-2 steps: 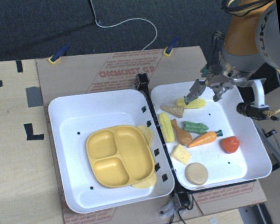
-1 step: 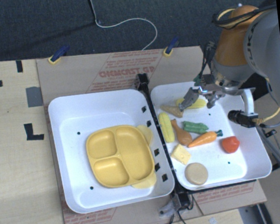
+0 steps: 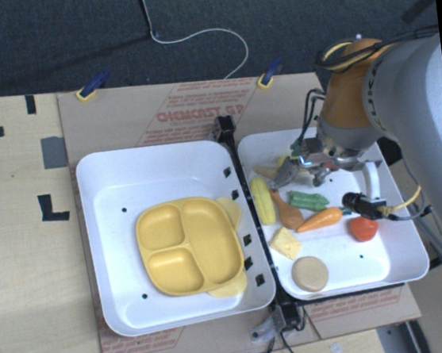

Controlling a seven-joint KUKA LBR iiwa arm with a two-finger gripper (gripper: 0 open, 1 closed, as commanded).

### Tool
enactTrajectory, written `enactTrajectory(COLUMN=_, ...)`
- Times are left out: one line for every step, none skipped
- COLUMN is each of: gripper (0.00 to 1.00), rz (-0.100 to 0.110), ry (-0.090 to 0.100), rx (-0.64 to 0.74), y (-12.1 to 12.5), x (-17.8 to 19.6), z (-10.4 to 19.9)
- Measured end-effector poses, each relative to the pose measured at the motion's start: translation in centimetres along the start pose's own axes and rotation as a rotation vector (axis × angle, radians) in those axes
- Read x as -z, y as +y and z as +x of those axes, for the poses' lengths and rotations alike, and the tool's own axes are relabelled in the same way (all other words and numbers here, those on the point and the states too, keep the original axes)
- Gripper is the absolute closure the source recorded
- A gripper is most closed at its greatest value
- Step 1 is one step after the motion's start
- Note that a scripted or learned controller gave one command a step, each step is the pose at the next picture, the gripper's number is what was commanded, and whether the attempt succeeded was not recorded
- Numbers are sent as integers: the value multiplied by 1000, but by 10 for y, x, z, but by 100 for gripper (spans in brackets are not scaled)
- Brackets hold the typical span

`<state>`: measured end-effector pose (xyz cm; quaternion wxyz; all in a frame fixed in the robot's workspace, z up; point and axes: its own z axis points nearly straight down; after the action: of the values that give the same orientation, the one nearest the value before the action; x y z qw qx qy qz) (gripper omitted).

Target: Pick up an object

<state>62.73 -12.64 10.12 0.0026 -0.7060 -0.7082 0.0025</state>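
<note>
The right bin (image 3: 408,265) holds several toy foods: a yellow corn cob (image 3: 262,200), a brown sausage (image 3: 288,211), a green pod (image 3: 308,198), an orange carrot (image 3: 320,219), a red tomato (image 3: 363,228), a pale cheese wedge (image 3: 286,243) and a round tan bun (image 3: 310,273). My gripper (image 3: 300,171) hangs low over the far part of this bin, just beyond the green pod and right of the corn's top end. It looks open, with nothing between its fingers.
The left bin (image 3: 102,186) holds a yellow divided plate (image 3: 189,243) on a pale yellow sheet. A black divider (image 3: 244,201) separates the bins. The grey arm (image 3: 405,109) covers the right bin's far right corner. A black cable (image 3: 381,206) trails near the tomato.
</note>
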Motion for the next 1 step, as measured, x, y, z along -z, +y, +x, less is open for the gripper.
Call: enactTrajectory(gripper=0, rz=-7, ry=-2, rx=0, y=0, x=-17, z=1)
